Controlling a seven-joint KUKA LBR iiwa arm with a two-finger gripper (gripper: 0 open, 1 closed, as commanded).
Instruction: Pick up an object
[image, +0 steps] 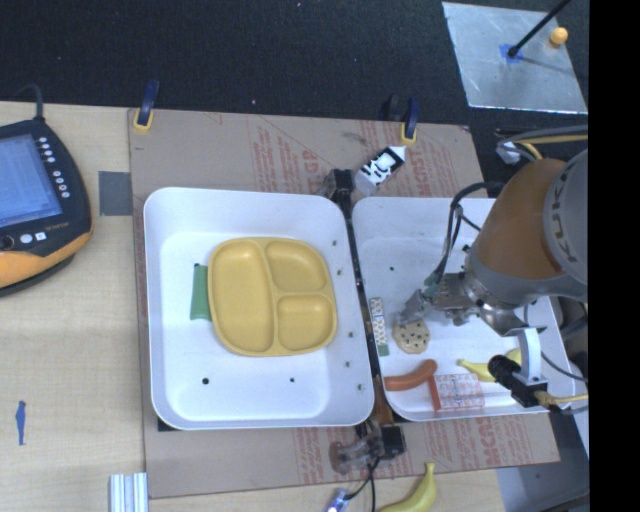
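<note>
The right bin (400, 235) holds a round speckled cookie (411, 335), an orange sausage (411, 376), a clear packet with red print (458, 392) and a small yellow banana (480, 368). My gripper (424, 303) hangs low over this bin, just above and to the right of the cookie, and nothing shows in its grasp. The arm's grey and orange body covers the bin's right part. In the left bin (180, 390) a yellow divided plate (272, 297) lies over a green flat piece (200, 292).
A patterned strip (377, 325) lies along the divider between the bins. A black-and-white item (381, 166) sits behind the bins, and a second banana (415, 492) lies in front of them. A teach pendant (35, 205) rests at far left.
</note>
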